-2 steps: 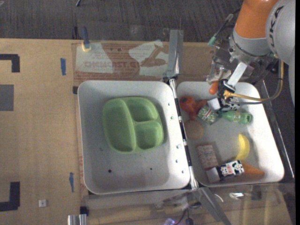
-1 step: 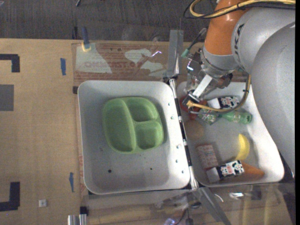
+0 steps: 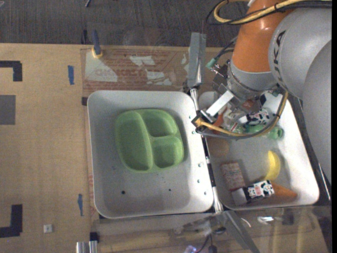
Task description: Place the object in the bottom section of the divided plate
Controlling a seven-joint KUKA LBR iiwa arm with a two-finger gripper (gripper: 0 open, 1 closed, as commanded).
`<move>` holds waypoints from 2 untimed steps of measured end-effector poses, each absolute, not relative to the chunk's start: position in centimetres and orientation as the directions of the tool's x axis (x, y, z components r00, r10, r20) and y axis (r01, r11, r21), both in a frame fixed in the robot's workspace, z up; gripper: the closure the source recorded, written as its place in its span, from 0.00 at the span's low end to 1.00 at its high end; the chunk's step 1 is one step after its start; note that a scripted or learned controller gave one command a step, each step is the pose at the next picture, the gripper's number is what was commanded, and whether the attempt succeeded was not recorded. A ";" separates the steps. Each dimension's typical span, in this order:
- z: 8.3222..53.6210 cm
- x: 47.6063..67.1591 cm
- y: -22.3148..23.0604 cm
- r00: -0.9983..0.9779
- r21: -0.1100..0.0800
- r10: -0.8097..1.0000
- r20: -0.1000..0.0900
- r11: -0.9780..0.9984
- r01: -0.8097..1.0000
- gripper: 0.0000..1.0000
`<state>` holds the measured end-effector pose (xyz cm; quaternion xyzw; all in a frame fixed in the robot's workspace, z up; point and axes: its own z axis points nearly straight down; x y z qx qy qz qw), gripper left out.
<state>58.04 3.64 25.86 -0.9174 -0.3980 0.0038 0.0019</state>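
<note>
A green divided plate (image 3: 150,139) lies in the left white bin (image 3: 105,194), with one long section on its left and two smaller ones on its right; nothing lies in any section. My gripper (image 3: 234,117) hangs low over the upper part of the right bin (image 3: 311,193), among a clutter of small items. A black-and-white patterned piece (image 3: 258,118) and a green piece (image 3: 276,133) sit right beside it. The wrist and cables hide what is under the gripper.
Lower in the right bin lie a yellow banana (image 3: 273,164), an orange carrot (image 3: 287,193), a small cow-print carton (image 3: 260,190) and a brown block (image 3: 232,174). The two bins' rims meet between the plate and the gripper. Cardboard covers the bench to the left.
</note>
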 end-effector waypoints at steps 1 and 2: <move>25.9 58.0 3.6 0.683 -0.006 0.730 -0.005 -0.683 0.730 0.00; 31.3 58.5 0.5 0.490 -0.002 0.872 -0.003 -0.490 0.872 0.00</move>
